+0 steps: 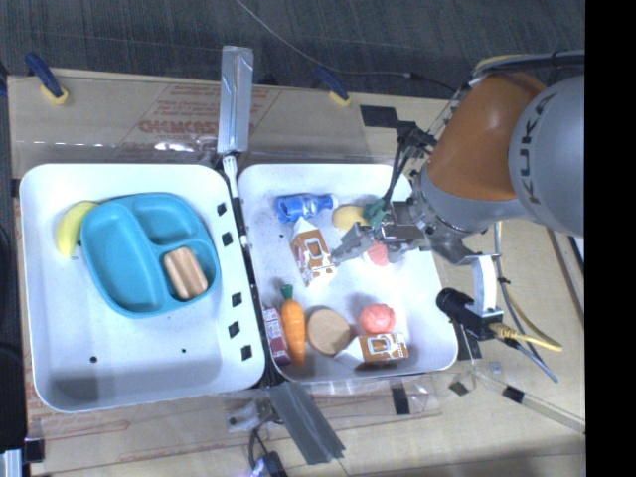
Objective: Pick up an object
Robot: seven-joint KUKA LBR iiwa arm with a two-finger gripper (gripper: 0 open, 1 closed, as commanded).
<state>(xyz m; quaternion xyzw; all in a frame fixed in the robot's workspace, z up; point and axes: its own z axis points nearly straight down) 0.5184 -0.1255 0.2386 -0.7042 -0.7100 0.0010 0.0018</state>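
The gripper (360, 238) hangs low over the far middle of the right bin (425, 358), its pale fingers angled down and leftward toward the small carton (312, 252). Nothing is visible between the fingers, and whether they are spread or closed cannot be told from this slant. Its pose suggests a reach into the cluster at the bin's far side, where objects crowd close enough that a descent could meet several at once.

The likeliest target, judged by nearness, is the carton: white with orange-brown print, lying tilted just left of the fingertips. A small red piece (378, 254) sits just right of the gripper, a yellow lemon (347, 216) just beyond it, and a blue wrapper (303, 206) farther left.

Nearer lie a carrot (292, 327), a brown round (329, 332), a pink fruit (377, 317) and a second carton (383, 347).

In the left bin (50, 366), well apart, a blue tray (129, 246) holds a bun (185, 272), with a banana (68, 229) at its left edge.
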